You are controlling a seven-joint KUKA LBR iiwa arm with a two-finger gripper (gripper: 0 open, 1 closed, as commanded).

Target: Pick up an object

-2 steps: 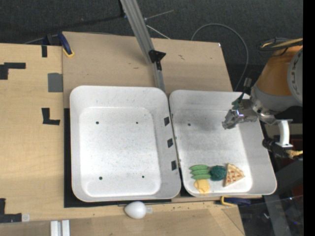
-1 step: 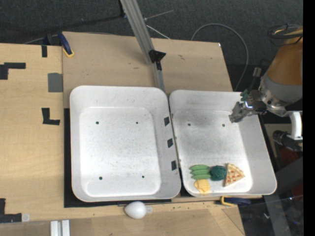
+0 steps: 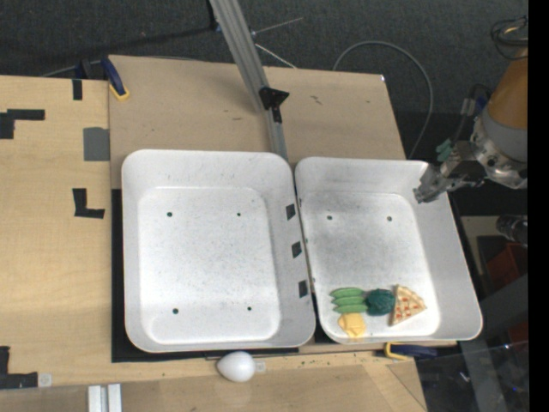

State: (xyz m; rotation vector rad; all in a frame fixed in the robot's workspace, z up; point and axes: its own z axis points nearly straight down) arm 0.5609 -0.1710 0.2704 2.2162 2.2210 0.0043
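Tool (image 3: 426, 191) over the right bin's (image 3: 360, 174) far right corner; finger state cannot be told.

Nothing visible in its grip. Toy food sits at that bin's near right corner: green pea pods (image 3: 347, 297), dark green broccoli-like piece (image 3: 379, 299), pizza slice (image 3: 407, 304), yellow piece (image 3: 352, 323). White egg (image 3: 236, 366) on worktop (image 3: 197, 101), near edge, by left bin (image 3: 206, 247).

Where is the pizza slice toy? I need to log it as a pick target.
The pizza slice toy lies in the right bin, at its near right corner, just right of the dark green toy.
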